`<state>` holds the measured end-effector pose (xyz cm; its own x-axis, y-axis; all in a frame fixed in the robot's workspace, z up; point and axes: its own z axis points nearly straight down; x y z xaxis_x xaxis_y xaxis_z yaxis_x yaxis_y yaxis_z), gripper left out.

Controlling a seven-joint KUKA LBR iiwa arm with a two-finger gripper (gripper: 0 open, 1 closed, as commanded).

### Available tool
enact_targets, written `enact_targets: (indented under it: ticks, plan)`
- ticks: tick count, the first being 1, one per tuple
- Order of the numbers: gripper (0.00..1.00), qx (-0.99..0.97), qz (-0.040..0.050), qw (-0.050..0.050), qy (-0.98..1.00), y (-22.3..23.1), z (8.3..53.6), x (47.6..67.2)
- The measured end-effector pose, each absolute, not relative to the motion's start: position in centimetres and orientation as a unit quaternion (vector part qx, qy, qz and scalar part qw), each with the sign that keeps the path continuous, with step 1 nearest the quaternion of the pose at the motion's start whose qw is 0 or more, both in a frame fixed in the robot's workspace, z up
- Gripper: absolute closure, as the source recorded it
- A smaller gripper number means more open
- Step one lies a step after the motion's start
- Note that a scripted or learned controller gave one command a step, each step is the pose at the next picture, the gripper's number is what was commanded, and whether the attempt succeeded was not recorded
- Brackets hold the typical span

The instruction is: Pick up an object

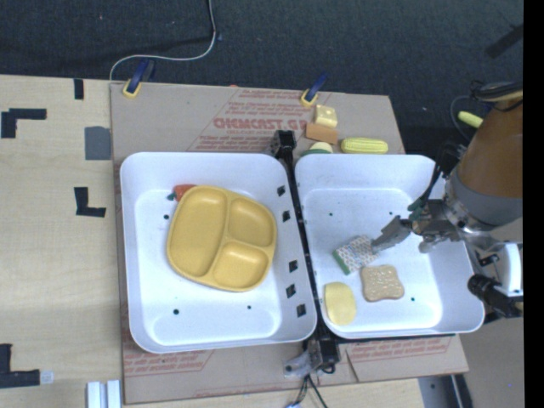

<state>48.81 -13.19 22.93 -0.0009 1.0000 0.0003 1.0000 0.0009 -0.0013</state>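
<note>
A sponge (354, 252), grey-topped with a green edge, lay in the right bin (425, 172), touching the tips of the fingers (389, 232). Whether those fingers were apart or together could not be told from the camera's angle, and the sponge did not show between them.

Taking the right bin as landmark: the tabletop (51, 228) spread under and to the left of it. The left bin (136, 228) sat against its left side, holding a yellow divided plate (221, 238). The arm (489, 160) reached over its right rim. Inside it, near the front wall, lay a tan toast-shaped piece (382, 283) and, left of that, a pale yellow oval piece (341, 303). Just behind its back wall lay a toy corn cob (364, 146).
</note>
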Motion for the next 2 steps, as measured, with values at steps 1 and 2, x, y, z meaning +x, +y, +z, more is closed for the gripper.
enact_targets:
  ticks: [1,2]
  plan:
    - [0.0,-0.708,0.0029,0.004,-0.706,-16.3,12.6,48.1]
    - [0.0,-0.707,0.001,-0.004,-0.707,-13.0,8.6,49.8]
